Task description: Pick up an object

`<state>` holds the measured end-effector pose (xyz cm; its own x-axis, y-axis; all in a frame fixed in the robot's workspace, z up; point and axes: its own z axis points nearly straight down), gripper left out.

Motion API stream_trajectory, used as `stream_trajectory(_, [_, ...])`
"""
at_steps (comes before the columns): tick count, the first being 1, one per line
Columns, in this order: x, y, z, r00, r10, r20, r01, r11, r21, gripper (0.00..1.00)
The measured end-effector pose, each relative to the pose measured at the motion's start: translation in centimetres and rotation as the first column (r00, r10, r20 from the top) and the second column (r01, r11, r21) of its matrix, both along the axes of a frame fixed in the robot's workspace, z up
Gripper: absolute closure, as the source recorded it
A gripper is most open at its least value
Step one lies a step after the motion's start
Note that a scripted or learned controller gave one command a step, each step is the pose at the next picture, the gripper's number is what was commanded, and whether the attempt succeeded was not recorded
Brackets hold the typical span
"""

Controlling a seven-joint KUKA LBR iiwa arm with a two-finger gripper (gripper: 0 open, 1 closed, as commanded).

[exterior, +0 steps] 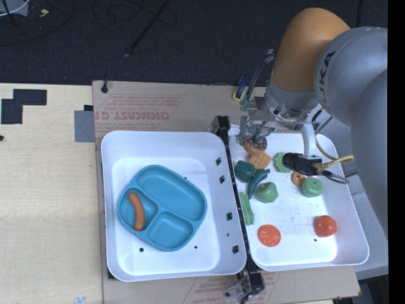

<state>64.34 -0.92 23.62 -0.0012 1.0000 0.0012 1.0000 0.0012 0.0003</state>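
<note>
I am watching the gripper (254, 133) hanging over the small tan waffle-patterned plastic toy (258, 156) at 12 o'clock in the right white bin (354, 246) | pincer state: I cannot tell | toy looking light, hard, bumpy; I am guessing its side edges are best to pinch.

Blue divided plate (166, 215) (left bin (120, 147))

Two white bins (114, 170), one blue tray (183, 201), one sausage (137, 210)

Tan waffle-like toy (258, 158) near right bin's back
</note>
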Motion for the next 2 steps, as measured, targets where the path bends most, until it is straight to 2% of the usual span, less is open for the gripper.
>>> stream_trajectory(1, [0.3, 0.4, -1.8, 1.000, 0.001, -0.004, -0.001, 1.000, -0.001, 1.00])
stream_trajectory(2, [-1.0, 0.5, -0.2, 1.000, -0.001, -0.003, 0.001, 1.000, -0.001, 1.00])
